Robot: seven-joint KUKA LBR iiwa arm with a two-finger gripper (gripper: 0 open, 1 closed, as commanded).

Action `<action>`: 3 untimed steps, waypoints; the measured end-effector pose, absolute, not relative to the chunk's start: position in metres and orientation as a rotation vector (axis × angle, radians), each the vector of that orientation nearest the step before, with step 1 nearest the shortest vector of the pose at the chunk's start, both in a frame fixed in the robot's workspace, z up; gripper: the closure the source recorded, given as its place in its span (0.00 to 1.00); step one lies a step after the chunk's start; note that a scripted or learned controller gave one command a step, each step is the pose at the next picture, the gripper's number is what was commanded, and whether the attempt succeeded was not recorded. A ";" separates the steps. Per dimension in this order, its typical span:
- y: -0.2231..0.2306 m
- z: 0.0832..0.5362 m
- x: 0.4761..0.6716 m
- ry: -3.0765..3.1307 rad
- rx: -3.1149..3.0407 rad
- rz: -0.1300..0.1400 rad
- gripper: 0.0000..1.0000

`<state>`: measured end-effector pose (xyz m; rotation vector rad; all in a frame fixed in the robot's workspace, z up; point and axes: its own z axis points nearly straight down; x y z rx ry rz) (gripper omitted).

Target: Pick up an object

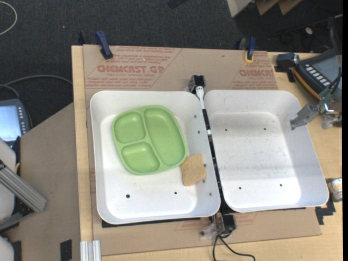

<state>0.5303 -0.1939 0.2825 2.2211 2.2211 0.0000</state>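
2 white bins side by side on the bench. Left bin [109, 200] holds 2 things: 1 green divided plate [149, 140] with 3 compartments, lying flat toward the bin's far left, and 1 tan sponge-like piece [193, 169] touching the plate's near right edge, close to the divider between bins. Right bin [304, 167] beside it. Gripper [307, 116] at the right bin's right rim, above the wall; open or closed, cannot tell.
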 end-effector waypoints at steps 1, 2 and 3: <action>-0.146 0.441 0.501 2.218 2.205 0.014 0.00; -0.228 0.542 0.524 2.204 2.214 0.006 0.00; -0.224 0.547 0.524 2.215 2.214 0.002 1.00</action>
